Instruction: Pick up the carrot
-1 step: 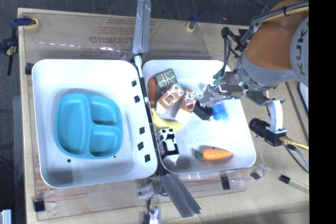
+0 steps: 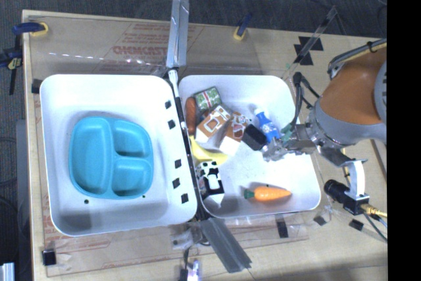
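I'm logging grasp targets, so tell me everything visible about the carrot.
The carrot is a small orange toy, plastic by its look, with a dark green stub at its left end and its tip pointing right. It lies flat on the floor of the right bin, near the front wall, apart from the other items. Nothing touches it; the hand is above and behind it.

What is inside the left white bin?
Inside the left bin lies one blue divided tray, three compartments facing up. Whatever is beneath the tray is covered.

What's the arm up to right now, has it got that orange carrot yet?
Gripper low in right white bin, nothing seen in it. Orange carrot with green top lies loose nearer the front wall. Nothing between them.
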Motion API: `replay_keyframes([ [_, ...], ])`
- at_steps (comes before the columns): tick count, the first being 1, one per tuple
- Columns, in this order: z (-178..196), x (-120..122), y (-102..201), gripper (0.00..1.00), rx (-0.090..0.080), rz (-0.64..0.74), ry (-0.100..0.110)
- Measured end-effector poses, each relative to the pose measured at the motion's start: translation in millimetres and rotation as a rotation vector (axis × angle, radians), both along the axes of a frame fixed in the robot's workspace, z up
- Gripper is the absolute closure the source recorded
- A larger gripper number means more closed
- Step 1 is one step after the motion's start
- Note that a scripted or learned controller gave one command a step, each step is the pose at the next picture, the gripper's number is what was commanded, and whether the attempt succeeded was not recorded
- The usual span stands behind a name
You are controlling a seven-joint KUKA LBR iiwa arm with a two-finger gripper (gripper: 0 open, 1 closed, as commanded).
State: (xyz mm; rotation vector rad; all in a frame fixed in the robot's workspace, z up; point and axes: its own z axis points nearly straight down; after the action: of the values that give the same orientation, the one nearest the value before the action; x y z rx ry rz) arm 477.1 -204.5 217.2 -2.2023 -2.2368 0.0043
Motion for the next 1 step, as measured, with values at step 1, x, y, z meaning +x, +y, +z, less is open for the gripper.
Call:
replay_keyframes([
  [1, -7.6, -0.5, -5.4, 0.0, 0.001, 0.025, 0.0],
])
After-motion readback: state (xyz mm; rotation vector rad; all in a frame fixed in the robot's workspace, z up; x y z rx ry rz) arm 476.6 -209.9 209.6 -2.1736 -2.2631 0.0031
